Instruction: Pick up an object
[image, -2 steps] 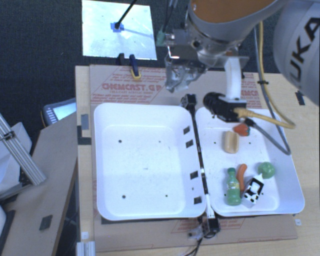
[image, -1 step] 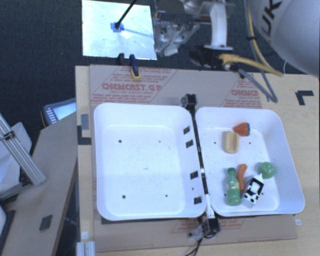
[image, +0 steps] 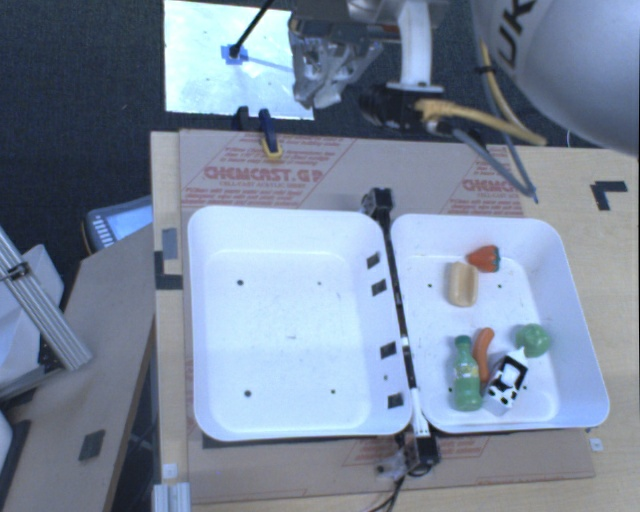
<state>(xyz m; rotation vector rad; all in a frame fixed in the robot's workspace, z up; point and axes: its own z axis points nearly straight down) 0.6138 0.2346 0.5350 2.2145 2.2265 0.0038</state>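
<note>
- Nearest us, at the front of the right bin (image: 570, 280), we see a black-and-white toy (image: 507, 384) touching a green bottle (image: 465, 374), with a thin orange carrot (image: 484, 352) between them.
- We find a green ball (image: 533, 339) just beside those, and a tan bread-like piece (image: 461, 284) and an orange-red piece (image: 484, 258) farther back.
- The left bin (image: 215, 300) sits alongside.
- We see the gripper (image: 322, 70) raised beyond both bins, well apart from every object, holding nothing; we cannot tell how wide it stands.
</note>
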